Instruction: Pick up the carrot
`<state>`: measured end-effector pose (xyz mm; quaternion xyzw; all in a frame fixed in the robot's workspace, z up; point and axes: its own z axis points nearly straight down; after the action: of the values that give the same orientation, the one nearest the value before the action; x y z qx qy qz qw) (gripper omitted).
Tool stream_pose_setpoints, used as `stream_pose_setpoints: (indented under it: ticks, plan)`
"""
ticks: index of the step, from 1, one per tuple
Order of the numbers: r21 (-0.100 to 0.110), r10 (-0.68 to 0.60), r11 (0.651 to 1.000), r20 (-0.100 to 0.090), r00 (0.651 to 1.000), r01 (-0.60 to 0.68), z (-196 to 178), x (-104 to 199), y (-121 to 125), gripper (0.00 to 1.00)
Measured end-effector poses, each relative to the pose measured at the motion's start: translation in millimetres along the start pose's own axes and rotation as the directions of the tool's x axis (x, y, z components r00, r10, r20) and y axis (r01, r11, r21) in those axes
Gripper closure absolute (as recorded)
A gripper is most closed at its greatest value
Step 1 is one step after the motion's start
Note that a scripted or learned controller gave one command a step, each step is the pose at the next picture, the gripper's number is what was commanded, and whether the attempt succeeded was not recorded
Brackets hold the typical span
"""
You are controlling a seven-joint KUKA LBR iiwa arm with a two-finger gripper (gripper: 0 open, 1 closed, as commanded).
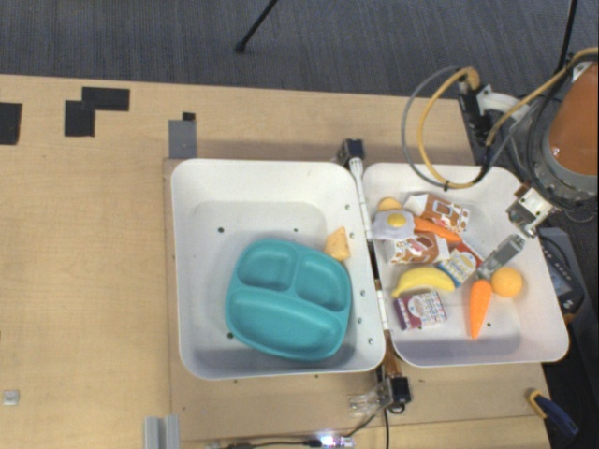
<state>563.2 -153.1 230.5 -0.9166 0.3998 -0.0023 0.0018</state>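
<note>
The carrot (477, 307) is orange and tapered. It lies in the right bin (543, 344) near the front right, with its thin tip toward the front edge. My gripper (516, 230) hangs over the bin's right side, just behind and to the right of the carrot's thick end. Its fingers stand apart, one finger (504, 249) low near the carrot's top and the other higher up. Nothing sits between them, so the gripper is open and does not hold the carrot.
A yellow ball (507, 282) touches the carrot's right side. A banana (421, 280), a purple pack (421, 309), snack packets (445, 215), a thin orange stick (437, 228) and a toy egg (393, 220) crowd the right bin. In the left bin (201, 251) lie a teal divided plate (288, 297) and a yellow piece (337, 243).
</note>
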Motion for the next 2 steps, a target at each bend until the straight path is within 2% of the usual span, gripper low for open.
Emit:
stream_pose_setpoints:
  ticks: [1,2]
  plan:
    - [-0.003,-0.022,1.000,0.002,1.000,0.022,145,-4,34,0.00]
    - [-0.001,-0.287,0.958,0.001,0.958,0.287,145,-50,51,0.00]
